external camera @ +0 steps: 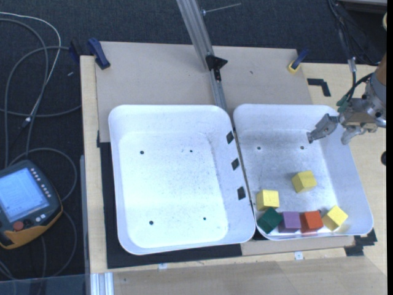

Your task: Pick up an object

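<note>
Hanging with fingers spread wide, the grey metal gripper point(332, 133) could miss the small yellow wooden cube point(304, 181) below them.

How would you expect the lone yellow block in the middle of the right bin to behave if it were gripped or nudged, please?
The yellow block looks cube-shaped with flat faces, so it would probably slide rather than roll. It appears rigid, so likely keeps its shape under a pinch. Standing apart from the other blocks, it should move without jostling them.

A teach pendant point(24, 204) lay far left of the gripper, cables point(31, 60) looped above it, blue clamp point(98, 53) and yellow clamp point(298, 60) gripped the board's back edge
</note>
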You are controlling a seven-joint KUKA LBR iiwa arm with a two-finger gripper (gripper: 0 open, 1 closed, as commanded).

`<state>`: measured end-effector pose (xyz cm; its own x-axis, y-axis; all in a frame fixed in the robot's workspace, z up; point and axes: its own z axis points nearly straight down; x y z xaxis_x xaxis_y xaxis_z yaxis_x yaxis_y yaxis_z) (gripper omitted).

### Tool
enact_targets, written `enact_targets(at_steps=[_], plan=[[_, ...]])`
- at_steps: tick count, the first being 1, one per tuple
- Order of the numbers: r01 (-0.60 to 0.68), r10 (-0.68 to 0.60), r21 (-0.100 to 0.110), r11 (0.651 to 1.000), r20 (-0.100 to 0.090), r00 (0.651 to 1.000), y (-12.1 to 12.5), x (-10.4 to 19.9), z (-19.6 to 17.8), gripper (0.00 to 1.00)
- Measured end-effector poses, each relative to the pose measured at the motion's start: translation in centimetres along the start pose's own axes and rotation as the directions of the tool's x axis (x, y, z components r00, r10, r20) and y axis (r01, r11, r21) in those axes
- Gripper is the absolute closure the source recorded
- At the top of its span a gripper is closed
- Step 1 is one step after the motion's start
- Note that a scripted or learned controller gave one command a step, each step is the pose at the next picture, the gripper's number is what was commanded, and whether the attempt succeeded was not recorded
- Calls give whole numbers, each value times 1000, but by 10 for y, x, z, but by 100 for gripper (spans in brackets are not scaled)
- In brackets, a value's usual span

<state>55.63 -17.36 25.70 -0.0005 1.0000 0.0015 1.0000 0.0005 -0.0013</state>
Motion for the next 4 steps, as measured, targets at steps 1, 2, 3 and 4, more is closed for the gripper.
enact_targets(at_steps=[1,2,3,4], plan=[[-2,2,9,1000,-2,1000,-36,-13,137,0],[1,-1,-4,1000,1,1000,-32,-13,121,100],[0,0,-5,1000,2,1000,-33,-17,113,100],[0,0,-4,1000,2,1000,-33,-17,114,0]])
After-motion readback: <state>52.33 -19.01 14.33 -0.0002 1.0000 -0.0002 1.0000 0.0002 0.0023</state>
